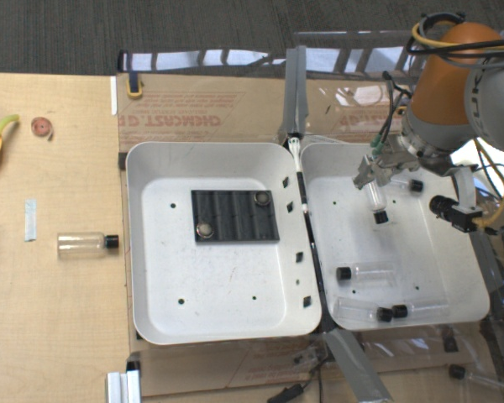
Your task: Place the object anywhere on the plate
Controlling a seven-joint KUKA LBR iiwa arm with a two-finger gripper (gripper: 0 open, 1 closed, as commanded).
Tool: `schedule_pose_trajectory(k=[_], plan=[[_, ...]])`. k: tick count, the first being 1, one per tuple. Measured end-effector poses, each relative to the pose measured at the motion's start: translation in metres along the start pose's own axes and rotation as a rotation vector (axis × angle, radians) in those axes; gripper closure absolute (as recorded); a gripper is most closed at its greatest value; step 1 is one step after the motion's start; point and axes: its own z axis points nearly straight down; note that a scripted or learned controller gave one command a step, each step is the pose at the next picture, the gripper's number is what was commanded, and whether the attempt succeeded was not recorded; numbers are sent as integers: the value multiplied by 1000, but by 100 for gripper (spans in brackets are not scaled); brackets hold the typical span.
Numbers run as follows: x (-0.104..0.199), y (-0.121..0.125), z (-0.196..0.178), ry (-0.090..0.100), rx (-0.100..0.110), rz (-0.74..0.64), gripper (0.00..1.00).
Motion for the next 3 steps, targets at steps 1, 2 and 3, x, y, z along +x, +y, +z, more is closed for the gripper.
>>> schedule_pose_trajectory(k=[1, 2, 3], plan=[[-76, -30, 30, 1, 1, 127, 100], [-116, -9, -89, 0, 0, 393, 100], [-50, -94, -35, 2, 2, 143, 100]])
